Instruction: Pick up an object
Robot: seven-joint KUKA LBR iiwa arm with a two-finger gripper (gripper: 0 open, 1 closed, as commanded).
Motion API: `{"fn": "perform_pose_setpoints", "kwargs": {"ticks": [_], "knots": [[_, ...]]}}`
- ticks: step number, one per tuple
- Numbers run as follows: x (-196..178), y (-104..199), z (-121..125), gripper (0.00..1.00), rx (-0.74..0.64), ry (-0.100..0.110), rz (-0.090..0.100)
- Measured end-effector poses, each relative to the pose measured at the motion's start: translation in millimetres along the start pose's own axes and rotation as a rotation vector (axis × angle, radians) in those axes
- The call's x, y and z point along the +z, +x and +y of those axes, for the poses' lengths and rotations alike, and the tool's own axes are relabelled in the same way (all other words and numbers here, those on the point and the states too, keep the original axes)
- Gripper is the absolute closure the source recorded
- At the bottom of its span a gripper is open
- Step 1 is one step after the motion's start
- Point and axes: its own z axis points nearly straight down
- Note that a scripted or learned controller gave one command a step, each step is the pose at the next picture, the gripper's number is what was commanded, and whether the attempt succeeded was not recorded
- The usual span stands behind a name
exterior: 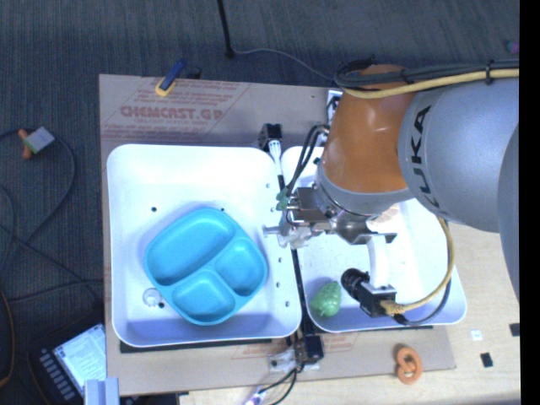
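1. Two shallow white bins sit side by side on the desk [211, 112], and the nearest loose item, low in the frame, is an orange ring-shaped piece [408, 363] on the bare desk below the right bin [439, 315], outside both bins and so probably not among the things meant for picking.
2. Just above it, in the lower left corner of the right bin, lies a small green object [327, 299], the likeliest target for the task; it rests on the bin floor close to the dividing wall, with nothing gripping it.
3. Beside it, to the right, is a black part with a yellow cable [369, 294] that seems to belong to the arm's tooling.
4. The left bin [181, 163] holds a blue three-compartment tray [205, 264], lying flat and turned at a slant in the lower middle of the bin; a small clear ring-like item [152, 297] sits at its lower left.
5. The gripper [295, 222] hangs over the divide between the bins, mid-frame, under the orange band of the arm [405, 159]. From this angle I cannot tell how the jaws stand.
6. It is near the green object but above it in the frame; I judge the pick not yet made.
7. Farthest, at the upper left, a blue-and-yellow item [170, 78] lies at the desk's edge.
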Motion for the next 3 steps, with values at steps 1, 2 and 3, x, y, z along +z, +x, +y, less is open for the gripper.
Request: {"fn": "perform_pose_setpoints", "kwargs": {"ticks": [1, 2, 3], "knots": [[31.6, 25.9, -0.2, 1.0, 0.001, 0.001, -0.001], [70.7, -48.1, 49.1, 1.0, 0.003, 0.0, -0.002], [78.1, -34.6, -0.3, 1.0, 0.001, 0.001, 0.0]]}}
